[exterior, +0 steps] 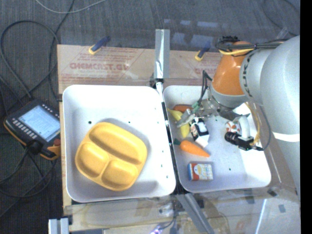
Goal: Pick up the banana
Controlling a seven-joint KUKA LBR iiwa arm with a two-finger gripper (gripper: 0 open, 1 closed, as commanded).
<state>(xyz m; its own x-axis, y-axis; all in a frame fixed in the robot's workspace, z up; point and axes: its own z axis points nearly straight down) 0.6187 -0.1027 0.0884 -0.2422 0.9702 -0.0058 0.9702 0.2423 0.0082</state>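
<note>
The desk [122, 65] carried two shallow white bins over grey carpet [122, 9] strewn with cables. The left bin [73, 101] held a glossy yellow compartment tray [111, 155]. In the right bin [253, 174], the end effector [197, 115] hung at the banana [181, 123]; its grip state could not be determined. A tapered orange carrot [195, 148] and a small carton [200, 171] lay nearby.

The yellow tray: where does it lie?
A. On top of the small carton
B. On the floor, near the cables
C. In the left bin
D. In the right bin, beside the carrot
C: the yellow tray lies flat in the left bin, alone there.
</note>
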